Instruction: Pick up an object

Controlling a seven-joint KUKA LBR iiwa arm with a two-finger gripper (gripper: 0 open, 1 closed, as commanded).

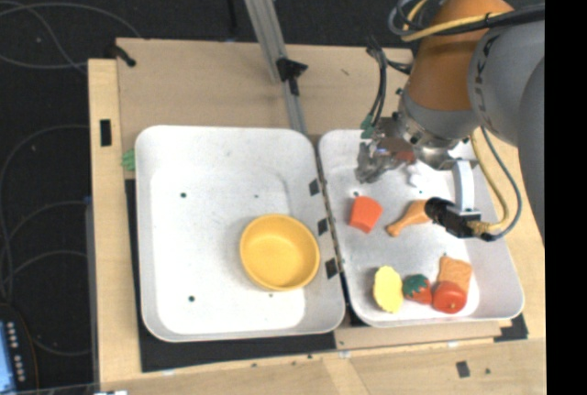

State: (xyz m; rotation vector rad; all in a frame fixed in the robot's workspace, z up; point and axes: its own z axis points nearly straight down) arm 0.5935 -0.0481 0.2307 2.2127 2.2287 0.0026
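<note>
In the right bin point(495, 279) lie an orange block point(365, 213), a tan drumstick-shaped toy point(409, 218), a yellow corn-like toy point(388, 289), a small green piece point(417, 283), a red tomato point(448, 297) and an orange carrot-like piece point(455, 271). My gripper point(371, 162) hangs over the bin's upper left part, just above and slightly behind the orange block, with nothing seen between its fingers. The left bin point(183, 164) holds a yellow bowl point(279, 252).
A grey metal pole point(266, 27) slants up from between the bins at the back. Black cables and a black connector point(456, 217) trail from the wrist over the right bin. Wooden bench point(202, 72) surrounds both bins.
</note>
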